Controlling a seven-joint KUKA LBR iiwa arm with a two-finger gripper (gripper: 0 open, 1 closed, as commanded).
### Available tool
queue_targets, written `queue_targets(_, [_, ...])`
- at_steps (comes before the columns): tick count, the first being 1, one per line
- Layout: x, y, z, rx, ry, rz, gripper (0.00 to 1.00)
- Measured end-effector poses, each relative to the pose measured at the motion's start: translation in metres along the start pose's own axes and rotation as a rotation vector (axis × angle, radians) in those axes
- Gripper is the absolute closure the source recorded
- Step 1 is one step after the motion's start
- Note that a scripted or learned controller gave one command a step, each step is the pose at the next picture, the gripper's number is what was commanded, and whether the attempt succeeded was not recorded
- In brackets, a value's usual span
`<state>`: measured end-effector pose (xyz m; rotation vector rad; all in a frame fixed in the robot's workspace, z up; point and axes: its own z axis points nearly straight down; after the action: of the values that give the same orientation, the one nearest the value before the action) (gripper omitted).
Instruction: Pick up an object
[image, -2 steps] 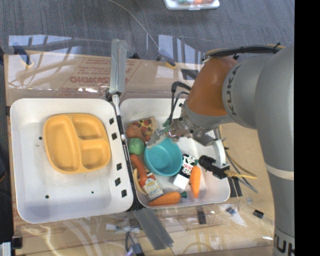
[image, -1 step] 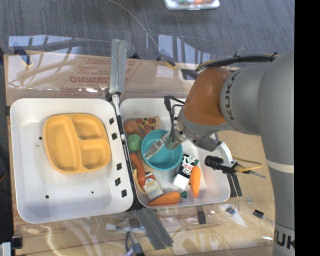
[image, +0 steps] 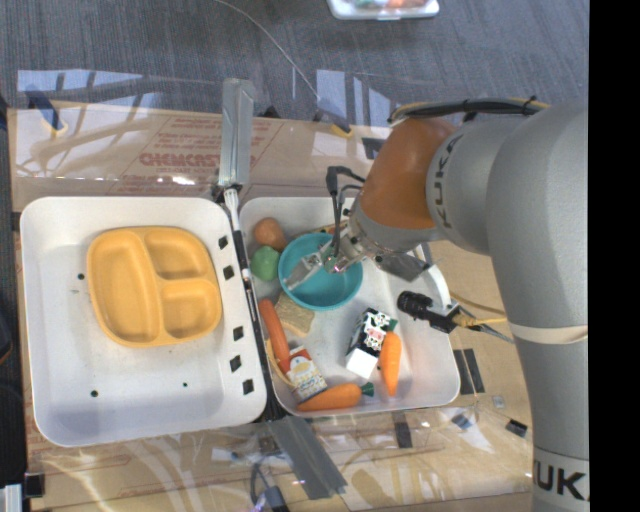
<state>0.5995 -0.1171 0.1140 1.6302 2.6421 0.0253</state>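
The right bin (image: 430, 375) holds several objects. A teal bowl (image: 325, 290) sits near its middle, and my gripper (image: 326, 264) hangs over the bowl's upper part, at or just above its rim. A brown round object (image: 268, 233) and a green ball (image: 264, 263) lie left of the bowl. A slice of bread (image: 295, 316) lies below the bowl. Three carrots lie in the bin: one (image: 274, 333) along the left wall, one (image: 329, 398) at the front, one (image: 390, 361) on the right. A cow-patterned carton (image: 368, 342) and a small printed box (image: 305, 372) lie between them.
The left bin (image: 50, 390) holds a yellow divided tray (image: 153, 283). A grey divider bar (image: 236, 140) runs up between the bins. My arm's large grey and orange body (image: 470, 190) covers the right bin's far right corner. A black cable plug (image: 420, 306) hangs over the bin's right side.
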Motion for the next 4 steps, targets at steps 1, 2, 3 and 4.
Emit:
queue_targets(1, [0.001,-0.001,-0.006,0.007,0.003,-0.005,1.00])
queue_targets(2, [-0.022,0.030,-0.129,0.025,0.020,-0.223,1.00])
queue_targets(3, [0.031,0.028,-0.105,0.035,0.027,-0.133,1.00])
queue_targets(4, [0.051,0.039,-0.077,0.041,0.023,0.166,1.00])
